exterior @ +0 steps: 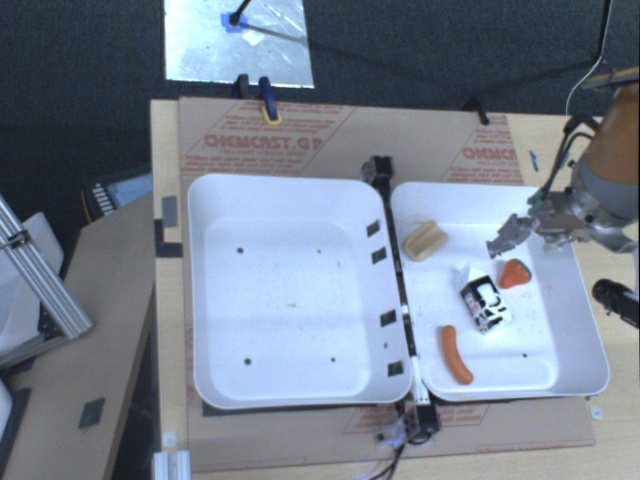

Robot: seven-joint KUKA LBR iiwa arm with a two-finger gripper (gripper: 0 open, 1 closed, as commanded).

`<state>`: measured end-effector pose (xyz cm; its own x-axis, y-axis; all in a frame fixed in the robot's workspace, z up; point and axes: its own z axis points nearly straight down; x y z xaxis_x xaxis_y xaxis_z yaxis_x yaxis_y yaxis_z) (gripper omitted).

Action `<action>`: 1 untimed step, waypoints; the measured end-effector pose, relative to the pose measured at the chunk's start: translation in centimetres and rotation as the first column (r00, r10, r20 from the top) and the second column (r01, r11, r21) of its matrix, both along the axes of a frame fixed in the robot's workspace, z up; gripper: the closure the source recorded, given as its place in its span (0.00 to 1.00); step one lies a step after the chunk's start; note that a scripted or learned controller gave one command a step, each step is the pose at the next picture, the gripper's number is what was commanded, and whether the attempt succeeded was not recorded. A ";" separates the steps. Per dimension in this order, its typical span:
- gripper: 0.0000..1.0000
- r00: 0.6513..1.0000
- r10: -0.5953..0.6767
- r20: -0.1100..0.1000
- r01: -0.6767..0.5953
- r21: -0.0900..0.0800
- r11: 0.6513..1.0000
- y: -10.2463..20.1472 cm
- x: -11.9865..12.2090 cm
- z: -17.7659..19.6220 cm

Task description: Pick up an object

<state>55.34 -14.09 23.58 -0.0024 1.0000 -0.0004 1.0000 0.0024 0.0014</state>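
The right bin (560,373) holds a tan bread-like piece (423,240) at its upper left and a small orange-red piece (514,273) right of centre. A black-and-white packet (482,303) lies near the middle, and an orange sausage-shaped piece (455,354) rests near the front. My gripper (510,234) hangs over the bin's upper right part, just above the orange-red piece and to the right of the tan piece. Nothing shows between its fingers.
The left bin (210,368) lies beside the right one, with a black clip strip (393,268) along the shared edge. Both sit on a cardboard sheet (300,138). A metal plate (238,28) lies at the back, and an aluminium frame (35,278) stands at the left.
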 end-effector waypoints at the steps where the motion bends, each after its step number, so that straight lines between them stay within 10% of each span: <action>1: 0.00 1.000 0.006 -0.003 -0.006 0.003 1.000 7.1 -4.7 -0.9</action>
<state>50.63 -6.96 22.68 -0.0087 1.0000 0.0026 1.0000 0.0087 -0.0021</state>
